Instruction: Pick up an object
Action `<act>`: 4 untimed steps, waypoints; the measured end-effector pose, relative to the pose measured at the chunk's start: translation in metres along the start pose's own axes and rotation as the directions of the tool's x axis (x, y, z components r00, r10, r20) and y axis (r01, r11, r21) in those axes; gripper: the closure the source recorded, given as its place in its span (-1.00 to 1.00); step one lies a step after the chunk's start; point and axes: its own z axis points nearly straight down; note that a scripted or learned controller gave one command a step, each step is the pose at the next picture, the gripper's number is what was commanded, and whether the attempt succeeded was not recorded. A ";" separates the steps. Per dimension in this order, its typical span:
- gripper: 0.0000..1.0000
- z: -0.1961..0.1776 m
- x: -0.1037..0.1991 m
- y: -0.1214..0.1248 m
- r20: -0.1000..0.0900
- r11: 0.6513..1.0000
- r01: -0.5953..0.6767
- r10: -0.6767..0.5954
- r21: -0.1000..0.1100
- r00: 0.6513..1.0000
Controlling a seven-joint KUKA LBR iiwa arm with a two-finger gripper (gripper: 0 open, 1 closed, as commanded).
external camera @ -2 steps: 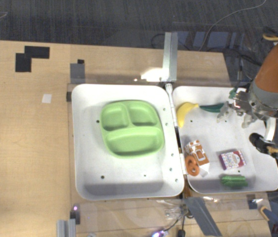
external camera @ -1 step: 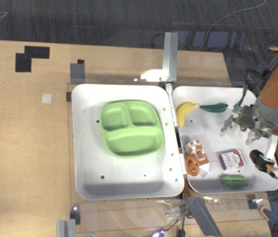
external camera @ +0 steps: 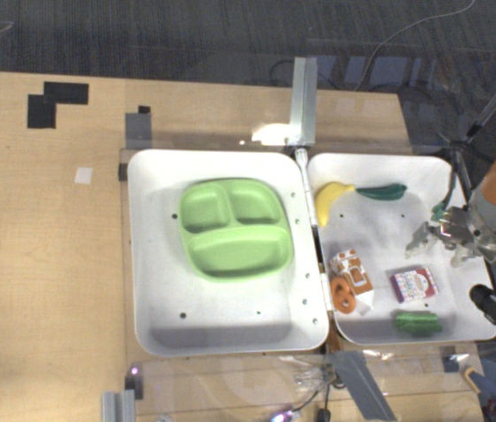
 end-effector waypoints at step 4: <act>-1.00 0.038 -0.006 -0.032 0.002 0.999 0.041 -0.041 -0.021 0.999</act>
